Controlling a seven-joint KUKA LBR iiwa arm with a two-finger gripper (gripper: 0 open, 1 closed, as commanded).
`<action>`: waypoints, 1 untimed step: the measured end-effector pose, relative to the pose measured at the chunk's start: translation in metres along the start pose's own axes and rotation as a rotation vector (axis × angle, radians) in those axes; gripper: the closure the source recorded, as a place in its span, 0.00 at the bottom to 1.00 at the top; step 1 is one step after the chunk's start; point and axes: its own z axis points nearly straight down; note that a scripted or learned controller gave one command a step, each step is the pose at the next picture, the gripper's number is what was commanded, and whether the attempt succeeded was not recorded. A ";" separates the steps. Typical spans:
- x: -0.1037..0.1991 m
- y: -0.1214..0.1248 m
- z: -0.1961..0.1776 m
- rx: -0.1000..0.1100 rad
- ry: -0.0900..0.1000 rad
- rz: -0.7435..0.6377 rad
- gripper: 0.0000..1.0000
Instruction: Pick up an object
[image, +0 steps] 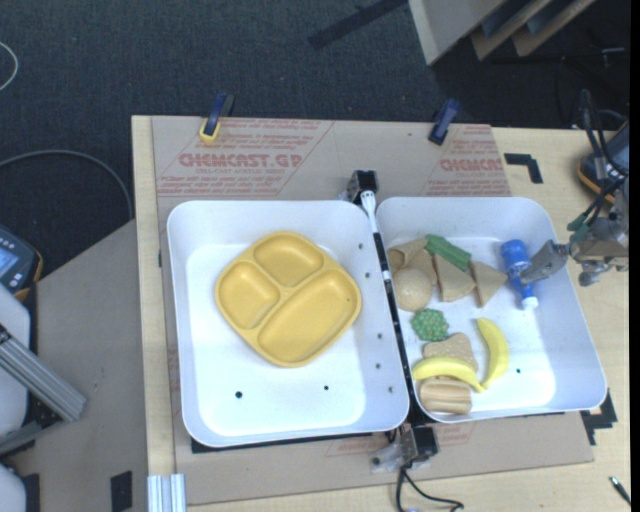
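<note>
overhead view of the surface (150, 300) with two white bins side by side. the left bin (200, 390) carries a yellow divided plate (288, 297). the right bin (560, 370) carries the candidate objects: a blue bottle (517, 264) near the far right wall, a green stick (448, 251), tan wedges (455, 280), a pale round piece (414, 290), a green lump (430, 323), two bananas (492, 347) and a bun (445, 398) at the near wall. the gripper (560, 258) enters from the right, low over the right bin, just beside the bottle on its right; whether its jaws are released or clenched cannot be told, and nothing is seen between them. judged step: approach, with no object yet lifted. the bottle appears the nearest target. the next move would call for centring the jaws over the bottle's body, descending to the bin floor, and closing across its narrow width; the bin wall close by leaves little room for error.
</note>
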 end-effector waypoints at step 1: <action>0.001 0.003 -0.008 -0.014 -0.003 -0.004 0.00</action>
